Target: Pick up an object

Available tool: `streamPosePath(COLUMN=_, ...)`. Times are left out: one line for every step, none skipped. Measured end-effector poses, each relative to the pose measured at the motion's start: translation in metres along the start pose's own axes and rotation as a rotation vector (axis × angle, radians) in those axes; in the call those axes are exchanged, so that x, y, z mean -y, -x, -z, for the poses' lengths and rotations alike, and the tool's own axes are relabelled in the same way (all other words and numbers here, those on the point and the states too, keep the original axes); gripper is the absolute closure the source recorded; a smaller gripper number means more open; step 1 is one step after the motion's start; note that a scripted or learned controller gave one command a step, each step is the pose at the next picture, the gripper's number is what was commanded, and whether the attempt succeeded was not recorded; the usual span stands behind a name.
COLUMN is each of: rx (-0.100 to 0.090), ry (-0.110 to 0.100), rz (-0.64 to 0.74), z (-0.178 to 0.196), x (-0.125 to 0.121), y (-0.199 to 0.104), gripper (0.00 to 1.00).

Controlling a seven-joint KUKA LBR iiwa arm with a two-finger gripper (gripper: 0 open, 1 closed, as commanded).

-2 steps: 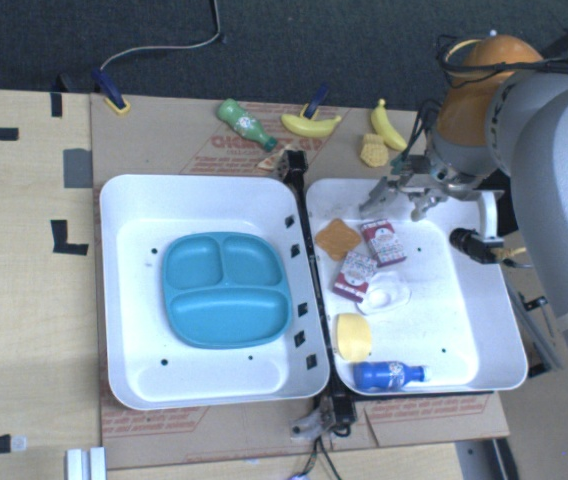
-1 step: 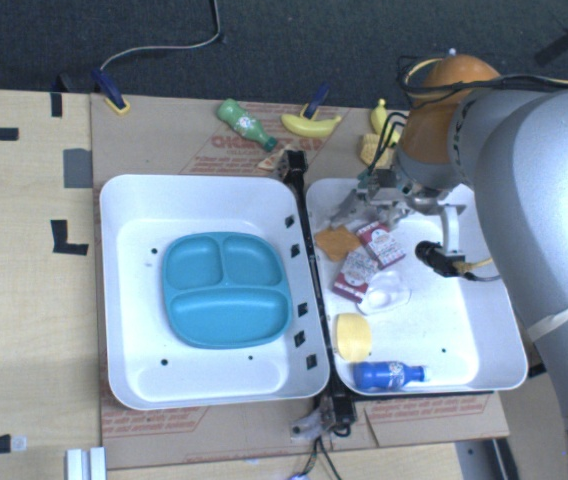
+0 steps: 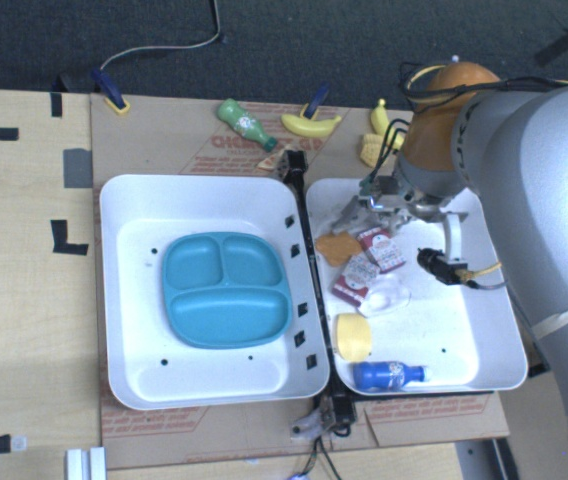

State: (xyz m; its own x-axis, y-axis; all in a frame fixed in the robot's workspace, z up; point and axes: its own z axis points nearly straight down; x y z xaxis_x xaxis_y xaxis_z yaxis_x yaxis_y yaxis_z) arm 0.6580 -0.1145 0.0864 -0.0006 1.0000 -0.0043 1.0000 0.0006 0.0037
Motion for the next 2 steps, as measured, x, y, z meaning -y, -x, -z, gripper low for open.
streamPosePath(rx=-0.001, ry=0.000, rz=0.000, z=0.000, x=0.027, y=0.003, gripper=0.00)
streamPosePath(rx=-0.001, ry=0.002, rz=0.000, z=0.010, x=0.027, y=0.003, gripper=1.00)
